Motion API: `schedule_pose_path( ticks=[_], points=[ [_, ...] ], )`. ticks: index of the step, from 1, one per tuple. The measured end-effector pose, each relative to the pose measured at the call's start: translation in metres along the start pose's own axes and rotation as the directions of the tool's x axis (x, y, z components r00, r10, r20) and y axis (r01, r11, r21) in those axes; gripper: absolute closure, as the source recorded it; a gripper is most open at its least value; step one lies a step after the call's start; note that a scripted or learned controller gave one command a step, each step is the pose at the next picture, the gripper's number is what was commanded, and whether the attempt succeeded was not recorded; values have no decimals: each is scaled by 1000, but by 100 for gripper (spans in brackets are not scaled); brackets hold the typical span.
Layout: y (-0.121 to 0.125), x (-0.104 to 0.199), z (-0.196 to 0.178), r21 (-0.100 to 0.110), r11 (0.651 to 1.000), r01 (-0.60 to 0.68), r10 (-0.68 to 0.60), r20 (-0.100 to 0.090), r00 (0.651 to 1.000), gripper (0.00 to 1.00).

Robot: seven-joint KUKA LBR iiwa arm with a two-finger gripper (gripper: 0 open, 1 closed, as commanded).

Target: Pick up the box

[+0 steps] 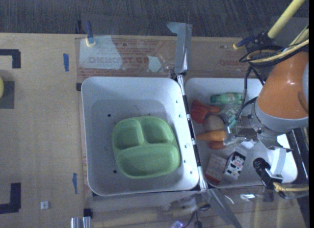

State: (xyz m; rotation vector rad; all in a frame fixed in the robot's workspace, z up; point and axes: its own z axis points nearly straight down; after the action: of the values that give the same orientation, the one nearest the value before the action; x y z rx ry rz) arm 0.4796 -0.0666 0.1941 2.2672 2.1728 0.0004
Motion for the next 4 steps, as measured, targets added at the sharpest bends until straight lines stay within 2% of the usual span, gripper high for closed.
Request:
schedule_pose_path(
  ticks=[1, 2, 3, 4],
  points=[
    [-3, 85, -19, -2, 915, 404, -404, 0, 915, 100],
    [11, 130, -31, -4, 524, 852, -852, 2, 524, 100],
    [83, 188, -5, -5, 104, 995, -995, 5, 104, 100],
    [96, 288, -32, -6, 502, 865, -865, 3, 502, 100]
  ],
)
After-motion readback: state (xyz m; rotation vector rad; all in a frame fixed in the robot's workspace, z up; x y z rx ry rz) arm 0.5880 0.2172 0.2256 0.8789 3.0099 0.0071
